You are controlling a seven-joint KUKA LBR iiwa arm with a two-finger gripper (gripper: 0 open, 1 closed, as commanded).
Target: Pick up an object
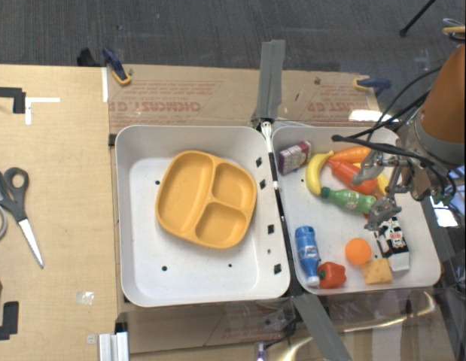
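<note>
The left bin (135, 224) is holding a yellow divided plate (206, 198). The right bin (334, 228) is holding a banana (315, 173), green bottle (348, 198), blue can (306, 251) and orange ball (358, 251). The gripper (377, 192) is hovering over the bottle, fingers apart, gripping nothing

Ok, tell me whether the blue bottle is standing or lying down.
Lying down: the blue bottle rests lengthwise on the right bin's floor, beside the red pepper.
</note>
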